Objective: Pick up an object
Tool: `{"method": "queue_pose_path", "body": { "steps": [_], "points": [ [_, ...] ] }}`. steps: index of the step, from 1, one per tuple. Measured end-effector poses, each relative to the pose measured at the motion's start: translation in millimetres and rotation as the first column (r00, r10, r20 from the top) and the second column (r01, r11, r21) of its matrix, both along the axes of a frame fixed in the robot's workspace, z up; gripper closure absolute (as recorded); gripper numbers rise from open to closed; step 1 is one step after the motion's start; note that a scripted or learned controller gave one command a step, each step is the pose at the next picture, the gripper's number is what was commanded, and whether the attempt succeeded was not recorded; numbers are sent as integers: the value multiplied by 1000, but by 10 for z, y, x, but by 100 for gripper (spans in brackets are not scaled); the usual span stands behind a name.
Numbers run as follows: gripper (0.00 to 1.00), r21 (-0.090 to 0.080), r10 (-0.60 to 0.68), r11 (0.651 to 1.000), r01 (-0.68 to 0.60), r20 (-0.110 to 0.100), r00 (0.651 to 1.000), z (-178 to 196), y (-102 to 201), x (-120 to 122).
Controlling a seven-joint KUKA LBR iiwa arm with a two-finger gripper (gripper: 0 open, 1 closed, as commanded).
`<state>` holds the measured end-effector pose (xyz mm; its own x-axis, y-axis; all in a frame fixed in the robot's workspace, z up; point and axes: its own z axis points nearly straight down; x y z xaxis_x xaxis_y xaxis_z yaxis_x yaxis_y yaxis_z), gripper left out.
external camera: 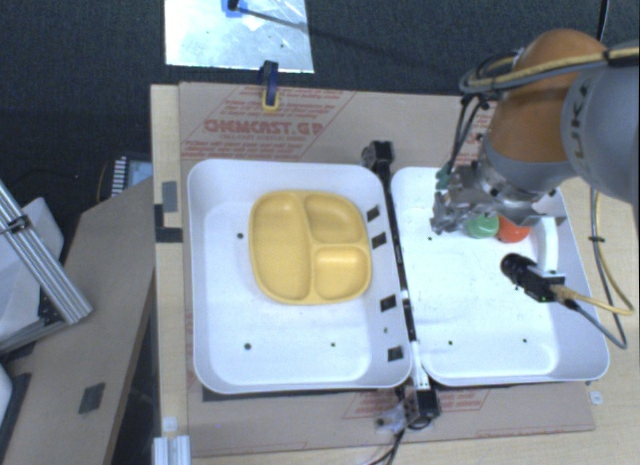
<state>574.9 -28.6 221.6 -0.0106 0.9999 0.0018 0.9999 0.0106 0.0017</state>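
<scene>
hand [452, 211], spread or closed i cannot tell, beside a small green object [485, 224]: likely light, rigid; pinch its sides.

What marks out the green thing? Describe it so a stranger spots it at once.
Look in the right bin, at its far end by the gripper. The small green object lies there, beside an orange-red one; colour alone separates them.

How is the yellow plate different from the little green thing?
The yellow plate is far bigger than the green thing. The plate lies in the left bin, the green thing in the right bin by the gripper. Both sit in white bins.
</scene>
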Motion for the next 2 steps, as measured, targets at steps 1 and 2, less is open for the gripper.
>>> {"method": "queue_pose_path", "body": {
  "steps": [1,2],
  "points": [
    [100,-1,-2,1000,2,0,1000,-89,532,76],
    [100,0,-1,1000,1,2,1000,40,1099,241]
  ]
}}
